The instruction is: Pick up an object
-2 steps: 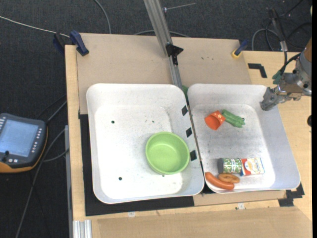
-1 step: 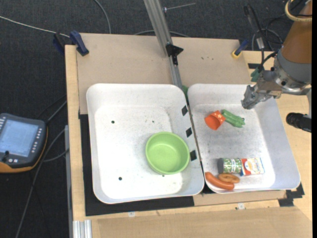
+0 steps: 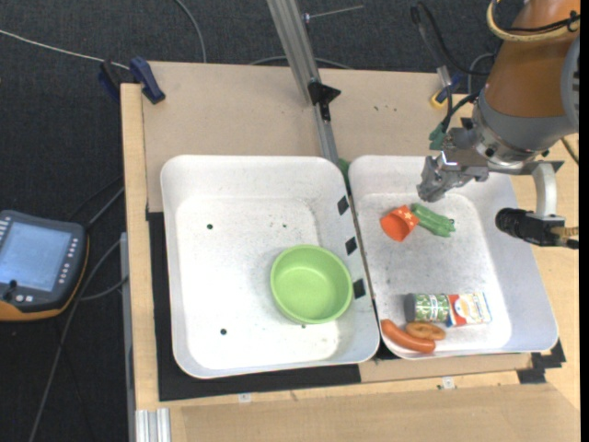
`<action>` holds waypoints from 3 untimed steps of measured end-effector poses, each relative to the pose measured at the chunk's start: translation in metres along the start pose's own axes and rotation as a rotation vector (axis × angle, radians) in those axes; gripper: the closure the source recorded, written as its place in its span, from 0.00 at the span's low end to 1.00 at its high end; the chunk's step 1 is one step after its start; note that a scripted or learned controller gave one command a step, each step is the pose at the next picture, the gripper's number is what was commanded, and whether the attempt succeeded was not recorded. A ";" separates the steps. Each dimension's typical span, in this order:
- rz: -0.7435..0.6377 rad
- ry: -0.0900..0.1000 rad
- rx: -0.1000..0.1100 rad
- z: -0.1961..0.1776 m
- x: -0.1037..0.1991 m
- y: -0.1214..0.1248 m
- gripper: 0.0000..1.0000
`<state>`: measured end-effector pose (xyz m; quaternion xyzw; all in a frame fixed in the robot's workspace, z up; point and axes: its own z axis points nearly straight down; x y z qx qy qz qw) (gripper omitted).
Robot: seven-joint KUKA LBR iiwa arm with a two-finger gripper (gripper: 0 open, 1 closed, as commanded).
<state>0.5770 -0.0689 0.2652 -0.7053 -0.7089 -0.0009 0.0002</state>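
The tool (image 3: 433,190) hangs over the upper part of the right bin (image 3: 515,274); whether it is open or closed cannot be told. Just below it lie an orange cup (image 3: 398,224) and a green pod (image 3: 433,220), touching. A small carton (image 3: 448,308) and a sausage (image 3: 408,337) sit at lower right. A green bowl (image 3: 311,284) rests in the left bin (image 3: 221,247).

A: What does the arm (image 3: 529,90) look like?
B: Rounded grey shell, with a wide orange band (image 3: 534,44) above the wrist.
A: Any cables?
B: A yellowish loop at the top, dark leads beside it. The gripper (image 3: 434,188) is grey metal, boxy and small.
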 end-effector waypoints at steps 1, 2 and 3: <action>0.000 0.000 0.001 -0.003 0.054 -0.007 1.00; 0.001 0.000 0.001 0.000 0.109 -0.005 1.00; 0.001 -0.001 0.003 0.019 0.150 -0.014 1.00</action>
